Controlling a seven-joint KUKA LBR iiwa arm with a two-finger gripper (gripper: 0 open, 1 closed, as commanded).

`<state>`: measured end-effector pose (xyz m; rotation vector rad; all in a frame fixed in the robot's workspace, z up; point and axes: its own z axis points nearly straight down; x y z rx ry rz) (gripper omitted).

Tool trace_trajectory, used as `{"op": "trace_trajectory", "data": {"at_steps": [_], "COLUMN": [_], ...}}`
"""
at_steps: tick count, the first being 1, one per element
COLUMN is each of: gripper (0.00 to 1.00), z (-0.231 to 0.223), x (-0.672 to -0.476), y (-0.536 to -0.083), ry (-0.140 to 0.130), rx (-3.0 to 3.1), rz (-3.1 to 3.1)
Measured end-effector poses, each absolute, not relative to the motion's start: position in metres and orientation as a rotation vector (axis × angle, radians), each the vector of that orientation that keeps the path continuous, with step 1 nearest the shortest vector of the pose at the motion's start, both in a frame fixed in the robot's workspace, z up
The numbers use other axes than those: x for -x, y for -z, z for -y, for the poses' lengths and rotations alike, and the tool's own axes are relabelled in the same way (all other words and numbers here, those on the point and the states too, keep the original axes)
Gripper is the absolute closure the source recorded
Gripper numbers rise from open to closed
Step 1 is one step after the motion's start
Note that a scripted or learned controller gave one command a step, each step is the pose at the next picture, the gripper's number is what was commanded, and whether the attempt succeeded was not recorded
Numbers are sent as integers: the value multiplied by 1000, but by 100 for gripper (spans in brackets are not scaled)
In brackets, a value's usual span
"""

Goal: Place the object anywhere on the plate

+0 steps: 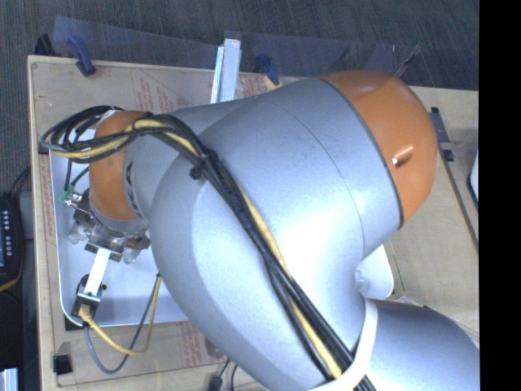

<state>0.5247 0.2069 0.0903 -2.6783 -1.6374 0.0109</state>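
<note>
The pincer (104, 247) hangs low over the left bin (57, 218), near the middle of the bin's left wall. It is a cluster of grey metal and clear parts under the orange wrist band (110, 177), and I cannot tell whether it is released or clenched, or whether anything is in its grip. A narrow white strip (95, 273) slants from it toward the bin's near left corner and ends at a small black and yellow piece (84, 304) just above the bin floor. I cannot tell where the task's object lies relative to the pincer, because the arm's bulk (285, 218) covers the rest of that bin and everything to its right. The bare floor of the bin in front of the pincer is plain white. A bundle of yellow and black cables (244, 218) runs along the arm and loops out over the bin's far left corner. A loose yellow cable (114, 344) curls on the desk (49, 80) just in front of the bin. Beyond the bin's far edge stand two blue clamps (81, 55) and an upright metal bar (228, 68).
</note>
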Motion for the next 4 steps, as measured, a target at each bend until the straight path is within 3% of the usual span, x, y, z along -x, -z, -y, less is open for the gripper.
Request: {"op": "trace_trajectory", "data": {"at_steps": [1,2,3,4], "gripper": [0,0,0,0], "z": [-166,-115,-135,-205], "x": [-554,-579,-594,-564], "y": [-99,-293,-204,-152], "ry": [-10,-3,-13,-13], "rx": [2680,2692,2647,2665], "rz": [1636,1617,1686,1660]}}
